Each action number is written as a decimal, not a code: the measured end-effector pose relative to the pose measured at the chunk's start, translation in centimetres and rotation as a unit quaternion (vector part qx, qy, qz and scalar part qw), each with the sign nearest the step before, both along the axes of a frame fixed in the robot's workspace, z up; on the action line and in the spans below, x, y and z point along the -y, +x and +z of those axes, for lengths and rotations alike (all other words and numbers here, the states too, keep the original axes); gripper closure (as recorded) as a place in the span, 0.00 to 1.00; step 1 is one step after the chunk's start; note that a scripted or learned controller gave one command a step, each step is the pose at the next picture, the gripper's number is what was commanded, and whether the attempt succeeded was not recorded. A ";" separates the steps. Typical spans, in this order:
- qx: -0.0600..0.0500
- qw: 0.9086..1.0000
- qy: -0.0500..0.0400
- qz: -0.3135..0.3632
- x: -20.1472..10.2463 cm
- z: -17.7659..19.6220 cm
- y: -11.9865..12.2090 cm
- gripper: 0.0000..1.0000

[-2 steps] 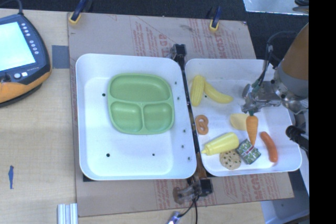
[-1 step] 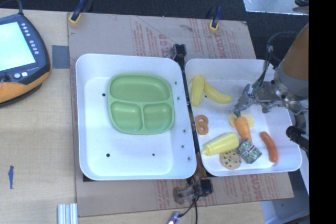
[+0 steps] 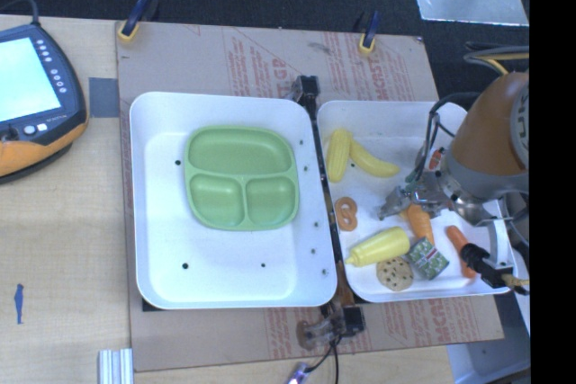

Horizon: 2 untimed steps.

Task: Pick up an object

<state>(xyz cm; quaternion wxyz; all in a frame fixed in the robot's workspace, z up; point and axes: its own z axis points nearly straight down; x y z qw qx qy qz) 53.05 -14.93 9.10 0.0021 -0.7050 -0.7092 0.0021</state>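
A divided plate (image 3: 241, 176) lies in the left bin (image 3: 153, 193). The right bin (image 3: 378, 117) holds a corn cob (image 3: 338, 154) beside a banana (image 3: 372, 161), with a pretzel (image 3: 346, 211) nearer, then a squeeze bottle (image 3: 378, 246) and a cookie (image 3: 394, 273) (touching a small packet (image 3: 427, 258)). A tablet (image 3: 31, 99) sits far left.

Single fixed overhead view, slanting down on both bins (image 3: 144, 193).

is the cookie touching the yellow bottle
Touching: the camera view shows the cookie tucked against the yellow bottle's lower edge, with no gap between them.
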 end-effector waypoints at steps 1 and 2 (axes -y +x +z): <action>-0.001 1.000 0.000 0.001 0.1 1.0 0.0 1.00; 0.002 1.000 0.001 0.000 -7.0 10.2 3.8 1.00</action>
